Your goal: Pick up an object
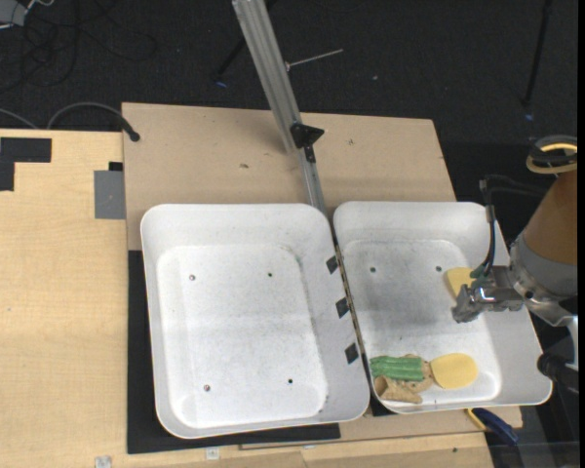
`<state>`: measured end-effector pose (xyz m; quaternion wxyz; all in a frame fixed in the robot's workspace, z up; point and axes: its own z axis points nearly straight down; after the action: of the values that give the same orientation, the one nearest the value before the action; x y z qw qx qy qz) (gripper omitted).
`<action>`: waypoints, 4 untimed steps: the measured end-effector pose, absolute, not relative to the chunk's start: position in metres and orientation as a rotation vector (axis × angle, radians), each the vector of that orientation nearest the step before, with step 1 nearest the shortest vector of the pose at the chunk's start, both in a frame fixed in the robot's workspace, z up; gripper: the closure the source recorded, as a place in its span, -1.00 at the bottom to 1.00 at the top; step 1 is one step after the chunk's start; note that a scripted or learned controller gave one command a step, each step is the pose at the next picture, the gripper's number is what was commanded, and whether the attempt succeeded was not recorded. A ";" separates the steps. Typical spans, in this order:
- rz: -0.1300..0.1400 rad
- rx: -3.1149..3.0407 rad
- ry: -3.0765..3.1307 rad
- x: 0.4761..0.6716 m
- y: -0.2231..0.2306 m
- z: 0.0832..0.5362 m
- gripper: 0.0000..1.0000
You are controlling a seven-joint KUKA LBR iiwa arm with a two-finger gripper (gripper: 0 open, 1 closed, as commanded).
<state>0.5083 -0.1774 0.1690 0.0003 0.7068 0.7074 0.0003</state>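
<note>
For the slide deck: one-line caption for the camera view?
Gripper low in right bin beside yellow piece; green, tan and yellow items at its near edge.

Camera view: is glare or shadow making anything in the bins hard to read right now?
Camera view: even light, no strong glare on the right bin; the gripper looks dark and slightly soft, partly covering a yellow object; the green object and yellow disc read clearly; the background floor is dim.

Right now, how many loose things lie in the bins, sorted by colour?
Yellow: 2, a round piece near the right bin's front edge and another piece beside the pincer
Green: 1, a bumpy piece
Tan: 1, a piece under the green one
Total: 4
</note>
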 end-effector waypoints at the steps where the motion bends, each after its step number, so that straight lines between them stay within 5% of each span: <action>1: 0.002 2.219 2.221 0.509 -0.178 0.217 1.00; 4: 0.000 2.218 2.228 0.581 -0.027 0.205 1.00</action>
<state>0.5812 -0.0273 0.2048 -0.0012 0.7055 0.7087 0.0001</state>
